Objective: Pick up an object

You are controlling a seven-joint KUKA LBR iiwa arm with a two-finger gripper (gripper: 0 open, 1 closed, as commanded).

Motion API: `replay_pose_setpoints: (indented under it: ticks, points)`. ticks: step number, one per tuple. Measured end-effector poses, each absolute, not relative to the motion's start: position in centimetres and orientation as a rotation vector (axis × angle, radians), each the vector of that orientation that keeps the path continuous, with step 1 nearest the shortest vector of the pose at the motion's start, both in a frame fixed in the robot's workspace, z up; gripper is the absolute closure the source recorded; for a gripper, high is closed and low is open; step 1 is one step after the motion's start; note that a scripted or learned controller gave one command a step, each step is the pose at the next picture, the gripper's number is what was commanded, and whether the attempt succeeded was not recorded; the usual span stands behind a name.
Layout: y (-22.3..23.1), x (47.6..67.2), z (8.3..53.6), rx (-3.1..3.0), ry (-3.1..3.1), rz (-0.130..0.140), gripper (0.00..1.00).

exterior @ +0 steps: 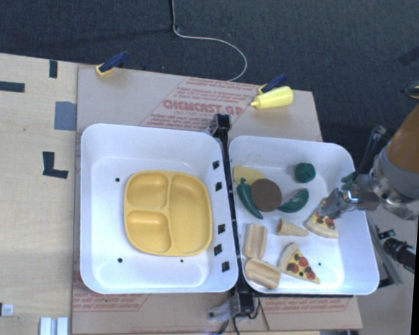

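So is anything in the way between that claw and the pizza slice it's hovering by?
Nothing visible. The gripper sits right over the upper pizza slice at the right bin's right side. The nearest other piece, a small tan wedge, lies clear to its left.

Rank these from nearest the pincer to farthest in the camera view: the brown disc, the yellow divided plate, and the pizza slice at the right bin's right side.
1. Pizza slice, right bin, right under the pincer.
2. Brown disc, toward the right bin's left side.
3. Yellow divided plate, middle of the left bin.
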State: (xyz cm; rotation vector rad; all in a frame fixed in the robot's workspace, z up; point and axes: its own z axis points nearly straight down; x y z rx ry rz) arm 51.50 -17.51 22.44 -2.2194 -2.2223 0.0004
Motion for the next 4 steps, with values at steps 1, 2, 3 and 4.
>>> replay_pose_setpoints:
  ticks: [1, 2, 3, 4]
  points:
    - [-13.7, 54.8, 21.5, -2.213, -2.227, 0.0, 1.0]
    - [-9.0, 58.1, 20.7, -2.212, -2.228, -0.001, 1.0]
    - [-4.9, 62.0, 21.2, -2.213, -2.229, -0.003, 1.0]
    - [-0.9, 64.5, 21.8, -2.214, -2.228, -0.002, 1.0]
